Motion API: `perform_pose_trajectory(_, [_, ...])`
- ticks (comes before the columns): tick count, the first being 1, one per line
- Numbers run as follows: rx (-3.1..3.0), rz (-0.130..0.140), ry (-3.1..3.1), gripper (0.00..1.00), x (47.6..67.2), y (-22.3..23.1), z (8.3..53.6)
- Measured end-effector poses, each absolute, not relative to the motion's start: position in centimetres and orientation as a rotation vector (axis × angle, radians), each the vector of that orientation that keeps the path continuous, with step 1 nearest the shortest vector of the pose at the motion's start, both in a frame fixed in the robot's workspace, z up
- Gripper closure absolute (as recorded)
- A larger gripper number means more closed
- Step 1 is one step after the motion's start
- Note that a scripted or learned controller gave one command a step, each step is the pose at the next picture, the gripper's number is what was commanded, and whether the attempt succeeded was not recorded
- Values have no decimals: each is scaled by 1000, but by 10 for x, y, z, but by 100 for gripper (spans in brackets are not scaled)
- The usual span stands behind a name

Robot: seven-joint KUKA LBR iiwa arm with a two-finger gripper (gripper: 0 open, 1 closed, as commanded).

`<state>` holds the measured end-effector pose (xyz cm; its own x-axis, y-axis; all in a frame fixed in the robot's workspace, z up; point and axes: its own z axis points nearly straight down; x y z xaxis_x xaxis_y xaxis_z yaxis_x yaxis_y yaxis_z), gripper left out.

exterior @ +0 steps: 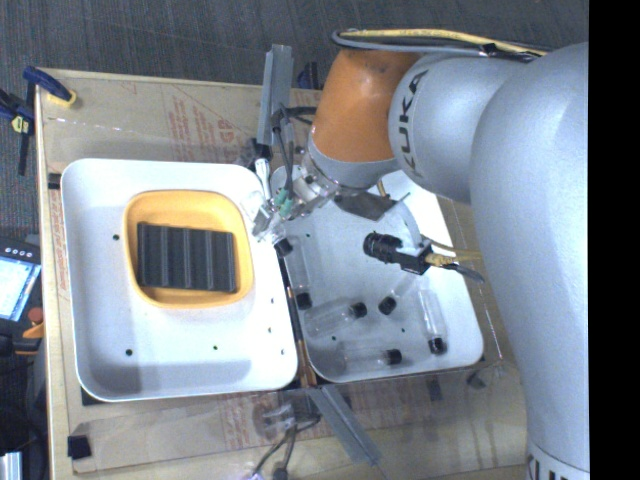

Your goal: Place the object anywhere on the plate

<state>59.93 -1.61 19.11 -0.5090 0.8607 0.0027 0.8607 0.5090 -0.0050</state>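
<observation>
Gripper sits over the seam between the bins, at 3 o'clock from the yellow plate; honestly can't tell its state or what it holds.

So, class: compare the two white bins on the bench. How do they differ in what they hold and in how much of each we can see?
The left bin holds a yellow plate with a dark ridged centre; the right bin holds several small clear vials with black caps. The left bin is in full view; the right bin is partly covered by the grey arm. Both are shallow, white and side by side.
</observation>
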Motion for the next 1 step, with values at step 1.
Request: perform_pose_trajectory(1, [-1554, 5, -2725, 0, 599, -16, 191])
